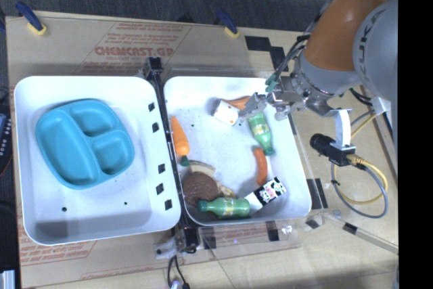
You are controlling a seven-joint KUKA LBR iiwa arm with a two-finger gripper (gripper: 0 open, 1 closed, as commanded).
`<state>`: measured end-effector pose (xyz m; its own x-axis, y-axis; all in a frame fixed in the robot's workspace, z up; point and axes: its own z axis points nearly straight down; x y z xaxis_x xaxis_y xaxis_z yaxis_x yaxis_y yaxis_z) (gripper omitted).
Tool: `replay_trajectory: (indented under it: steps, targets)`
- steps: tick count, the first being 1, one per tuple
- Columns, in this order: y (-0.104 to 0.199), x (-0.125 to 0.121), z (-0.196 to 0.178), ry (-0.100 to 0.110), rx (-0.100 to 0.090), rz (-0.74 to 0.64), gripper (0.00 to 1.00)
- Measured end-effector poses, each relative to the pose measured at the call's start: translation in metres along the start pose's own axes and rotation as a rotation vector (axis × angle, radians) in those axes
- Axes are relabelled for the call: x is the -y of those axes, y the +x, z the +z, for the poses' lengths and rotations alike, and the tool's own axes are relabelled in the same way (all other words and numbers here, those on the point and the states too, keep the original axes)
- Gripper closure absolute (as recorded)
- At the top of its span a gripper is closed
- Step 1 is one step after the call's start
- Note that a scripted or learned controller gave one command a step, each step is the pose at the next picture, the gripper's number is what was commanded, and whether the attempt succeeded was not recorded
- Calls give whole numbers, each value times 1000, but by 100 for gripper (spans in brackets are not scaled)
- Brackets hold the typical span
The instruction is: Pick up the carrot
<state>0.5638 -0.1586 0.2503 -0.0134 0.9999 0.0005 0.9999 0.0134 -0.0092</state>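
Note:
The carrot, orange and tapered, lies lengthwise along the left wall of the right bin. My gripper hangs over the bin's far right corner, well to the right of the carrot and apart from it. It sits just above the cap end of an upright-lying green bottle. Nothing shows held in it.
The right bin also holds a white box with an orange piece behind it, a curved orange-red item, a cow-patterned carton, a second green bottle and a brown round item. A blue divided tray lies in the left bin.

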Motion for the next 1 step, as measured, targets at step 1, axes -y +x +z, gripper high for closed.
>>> replay_trajectory:
  steps: [1]
  targets:
    - [34, -58, 113, 9, 0, -15, 0]
